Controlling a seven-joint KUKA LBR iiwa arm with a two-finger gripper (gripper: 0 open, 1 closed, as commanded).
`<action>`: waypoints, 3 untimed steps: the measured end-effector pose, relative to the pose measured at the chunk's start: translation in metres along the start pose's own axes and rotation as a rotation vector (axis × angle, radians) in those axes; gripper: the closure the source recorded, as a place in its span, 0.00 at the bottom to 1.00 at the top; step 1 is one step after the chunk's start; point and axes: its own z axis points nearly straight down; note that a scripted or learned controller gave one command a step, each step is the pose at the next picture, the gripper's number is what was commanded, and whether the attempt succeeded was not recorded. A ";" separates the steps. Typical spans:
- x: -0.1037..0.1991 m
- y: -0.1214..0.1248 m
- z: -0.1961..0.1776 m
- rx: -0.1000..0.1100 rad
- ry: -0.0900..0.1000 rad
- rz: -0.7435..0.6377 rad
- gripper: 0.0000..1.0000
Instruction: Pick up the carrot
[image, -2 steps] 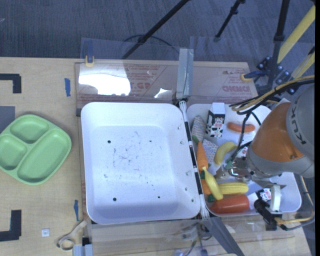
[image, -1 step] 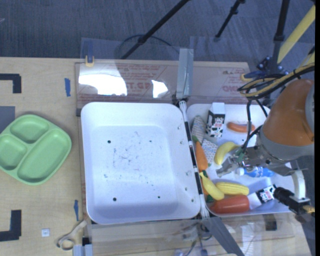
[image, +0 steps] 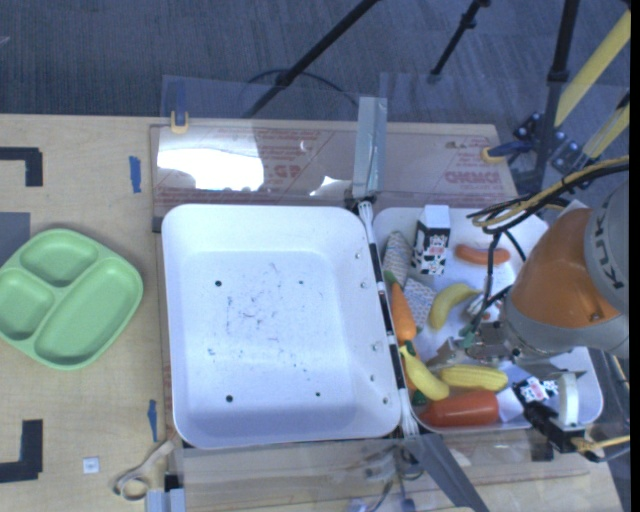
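Seemingly mid-approach, the gripper (image: 478, 340) hovers within the right bin (image: 590, 405); its grasp cannot be told. The carrot (image: 402, 312) lies along that bin's left wall, so the arm must shift leftward.

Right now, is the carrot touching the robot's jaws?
Apart. The camera view shows the carrot lying along the right bin's left wall, with a yellow banana and bare white floor between it and the gripper.
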 end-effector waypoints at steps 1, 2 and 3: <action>0.010 0.000 0.000 -0.003 -0.006 0.078 0.00; 0.011 0.000 0.000 -0.004 -0.004 0.127 0.00; 0.013 0.000 0.000 -0.003 -0.003 0.188 0.00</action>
